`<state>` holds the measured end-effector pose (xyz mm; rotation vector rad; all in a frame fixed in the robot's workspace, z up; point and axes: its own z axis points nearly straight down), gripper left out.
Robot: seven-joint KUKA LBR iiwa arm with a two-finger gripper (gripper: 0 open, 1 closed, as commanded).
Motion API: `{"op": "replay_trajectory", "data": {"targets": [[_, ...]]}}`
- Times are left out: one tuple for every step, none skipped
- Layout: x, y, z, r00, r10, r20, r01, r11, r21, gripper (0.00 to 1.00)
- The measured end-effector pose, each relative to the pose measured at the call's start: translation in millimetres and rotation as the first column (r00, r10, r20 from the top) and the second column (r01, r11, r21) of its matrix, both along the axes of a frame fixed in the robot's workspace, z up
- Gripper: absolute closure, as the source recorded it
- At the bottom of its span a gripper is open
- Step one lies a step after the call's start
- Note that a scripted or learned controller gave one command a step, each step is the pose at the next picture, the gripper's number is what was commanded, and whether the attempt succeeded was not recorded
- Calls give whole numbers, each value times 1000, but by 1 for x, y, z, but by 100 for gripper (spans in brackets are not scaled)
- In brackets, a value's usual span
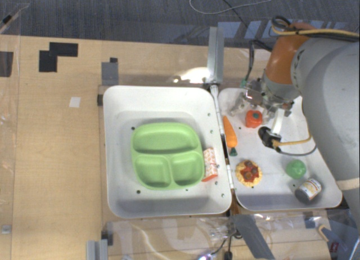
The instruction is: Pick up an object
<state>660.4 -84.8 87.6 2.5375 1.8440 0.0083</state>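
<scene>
The gripper point(256, 104) is hanging over the far end of the right bin point(281, 194), and whether it is released or clenched cannot be told from this slant. A small red tomato-like toy point(253, 118) is sitting just beside it, on its near side, so a short move toward the near rim looks enough to centre on it. The carrot point(229, 132) is lying left of the tomato toy, its long axis running near to far; the pizza toy point(248, 173), green ball point(295, 169) and tin point(308, 189) are lying nearer the rim.
</scene>
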Motion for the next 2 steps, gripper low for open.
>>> {"op": "replay_trajectory", "data": {"targets": [[-6,-53,0,1000,22,-1,-22,1000,-1,0],[-3,-51,14,1000,30,7,-30,1000,-1,100]]}}
